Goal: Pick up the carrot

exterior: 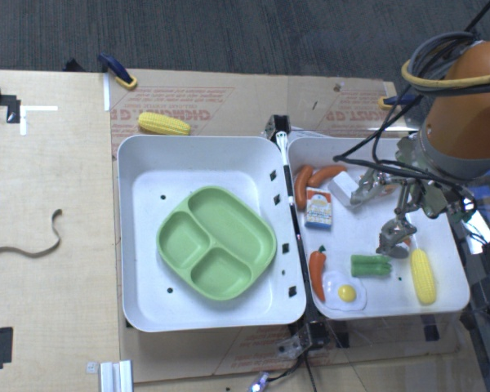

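The carrot [317, 274] is small and orange with a green top. It lies along the left wall of the right bin [449, 243], near the front. My gripper [381, 214] hangs over the middle of that bin, up and to the right of the carrot and well apart from it. Its two metal fingers [397, 238] are spread open with nothing between them.
The right bin also holds a fried egg [347, 293], a green piece [370, 265], a corn cob [423, 276], a small carton [318, 208], a white block [340, 188] and red-orange sausages [302, 184]. A green divided plate [216, 242] sits in the left bin. Another corn cob [164, 123] lies behind it.
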`<state>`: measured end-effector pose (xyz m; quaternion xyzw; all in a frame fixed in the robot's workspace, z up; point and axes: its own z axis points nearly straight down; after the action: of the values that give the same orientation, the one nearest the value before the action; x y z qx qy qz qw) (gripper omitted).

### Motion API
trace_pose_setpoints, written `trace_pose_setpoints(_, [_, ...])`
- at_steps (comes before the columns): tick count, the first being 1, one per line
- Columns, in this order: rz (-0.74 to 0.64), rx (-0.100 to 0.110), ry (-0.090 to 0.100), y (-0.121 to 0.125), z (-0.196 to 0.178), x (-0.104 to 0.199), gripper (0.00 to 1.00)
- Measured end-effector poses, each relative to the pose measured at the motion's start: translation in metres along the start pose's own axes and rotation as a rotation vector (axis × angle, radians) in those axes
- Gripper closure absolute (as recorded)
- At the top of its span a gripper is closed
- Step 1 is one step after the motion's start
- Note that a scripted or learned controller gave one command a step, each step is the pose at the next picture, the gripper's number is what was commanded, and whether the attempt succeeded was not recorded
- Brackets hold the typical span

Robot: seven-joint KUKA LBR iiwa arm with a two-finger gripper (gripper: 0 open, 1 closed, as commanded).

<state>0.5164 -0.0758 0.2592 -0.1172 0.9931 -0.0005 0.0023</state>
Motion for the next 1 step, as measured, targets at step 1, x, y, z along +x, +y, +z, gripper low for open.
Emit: trace_pose_setpoints(1, [0.008,-0.002,0.000,0.0259,0.0679,-0.0707,0.00])
